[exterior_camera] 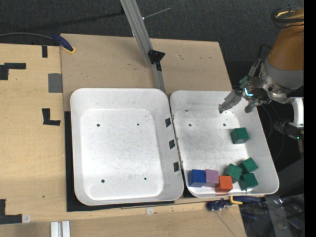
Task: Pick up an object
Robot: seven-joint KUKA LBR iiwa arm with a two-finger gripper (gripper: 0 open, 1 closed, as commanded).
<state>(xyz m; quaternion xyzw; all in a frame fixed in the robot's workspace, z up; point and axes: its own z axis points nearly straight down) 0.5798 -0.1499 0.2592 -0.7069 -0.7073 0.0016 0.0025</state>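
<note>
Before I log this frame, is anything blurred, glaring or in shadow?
Camera view: lighting even, blocks sharp; the right bin floor shows soft glare; the pincer looks slightly blurred and casts a faint shadow beneath; the lone green block is crisp.

No legible text, label, brand, number or sign is appearing anywhere in the camera view. The black shapes showing on the table (29,132) at the left are plain tape pieces, not characters. The two white bins (79,102) and the coloured blocks (239,135) are carrying no readable markings.
</note>
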